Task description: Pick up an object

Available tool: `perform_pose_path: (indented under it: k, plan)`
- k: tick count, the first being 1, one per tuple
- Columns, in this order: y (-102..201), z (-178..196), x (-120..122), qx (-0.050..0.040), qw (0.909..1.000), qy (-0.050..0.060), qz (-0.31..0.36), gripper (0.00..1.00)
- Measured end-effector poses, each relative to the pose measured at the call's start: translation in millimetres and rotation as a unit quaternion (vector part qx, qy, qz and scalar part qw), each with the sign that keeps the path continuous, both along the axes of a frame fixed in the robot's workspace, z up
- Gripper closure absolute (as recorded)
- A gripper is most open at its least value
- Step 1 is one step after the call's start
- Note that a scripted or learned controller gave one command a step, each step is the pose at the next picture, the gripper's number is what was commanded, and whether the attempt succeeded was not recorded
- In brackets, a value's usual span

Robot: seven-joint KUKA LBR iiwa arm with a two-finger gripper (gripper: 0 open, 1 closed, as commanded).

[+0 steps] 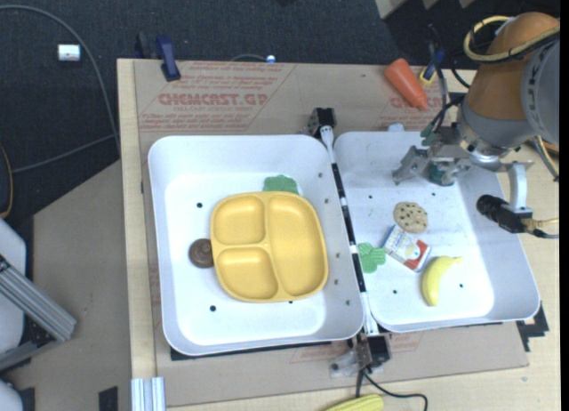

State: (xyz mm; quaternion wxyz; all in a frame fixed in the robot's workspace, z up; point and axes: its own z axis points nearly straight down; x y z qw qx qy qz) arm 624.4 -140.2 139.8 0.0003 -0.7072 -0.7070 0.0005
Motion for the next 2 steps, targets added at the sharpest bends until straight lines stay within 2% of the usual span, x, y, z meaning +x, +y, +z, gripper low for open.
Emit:
perform_pose_path:
  k: [1,2]
  plan:
    - [12.8,-55.8,-65.0,0.0006,1.0,0.0,0.0,0.0]
    - [-29.2,7.5,-14.7,-0.0008,1.0,-0.002,0.0,0.0]
